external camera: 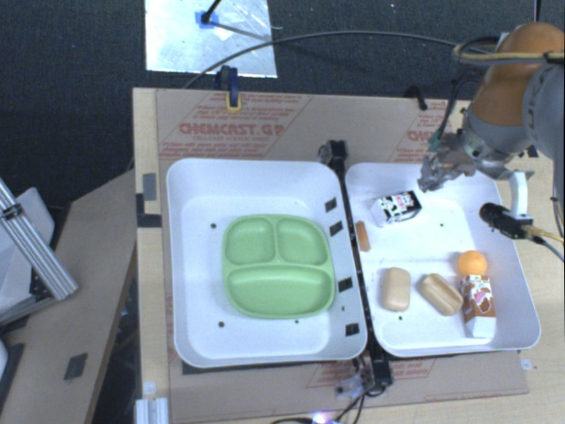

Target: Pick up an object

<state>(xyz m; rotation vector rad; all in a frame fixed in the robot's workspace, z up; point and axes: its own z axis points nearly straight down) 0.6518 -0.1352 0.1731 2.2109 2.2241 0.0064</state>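
Note:
My gripper (430,180) hangs over the back edge of the right bin (516,336), up and to the right of a small black-and-white carton (398,207) that lies on its side. Nothing shows between the gripper and the carton. Further forward in the same bin lie two tan bread rolls (395,288) (439,292), an orange ball (472,262) and a brown-and-white carton (478,304). A thin orange-brown stick (361,235) rests by the bin's left wall.
The left bin (190,237) holds a green divided plate (278,265). Black clips line the ridge between the two bins (346,254). The arm comes in from the upper right, over the right bin's far corner.

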